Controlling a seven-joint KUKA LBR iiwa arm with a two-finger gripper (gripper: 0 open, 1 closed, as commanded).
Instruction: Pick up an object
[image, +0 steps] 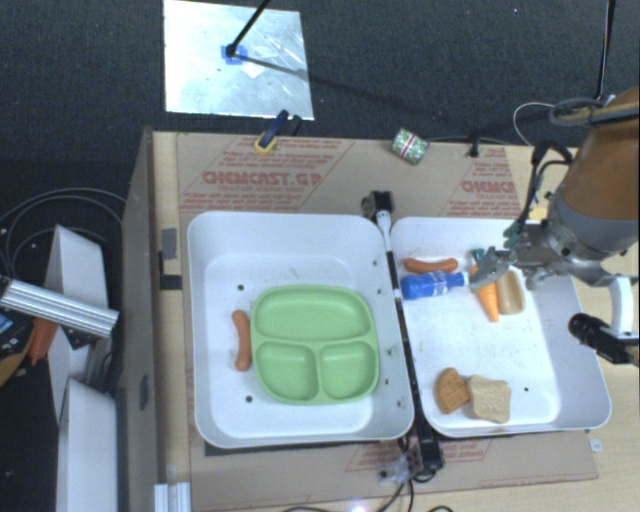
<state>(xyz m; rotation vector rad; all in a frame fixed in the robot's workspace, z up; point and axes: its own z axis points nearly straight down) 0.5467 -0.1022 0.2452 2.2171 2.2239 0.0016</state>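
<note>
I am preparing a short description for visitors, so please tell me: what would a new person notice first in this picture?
The eye goes first to the bright green divided plate in the middle of the left bin, with a small sausage lying just beside it. Next is the grey and orange arm reaching in from the right, its gripper low over the right bin near a carrot and a blue bottle.

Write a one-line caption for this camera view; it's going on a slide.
KUKA arm's gripper hovers by a carrot in the right bin; green divided plate in the left bin.
</note>
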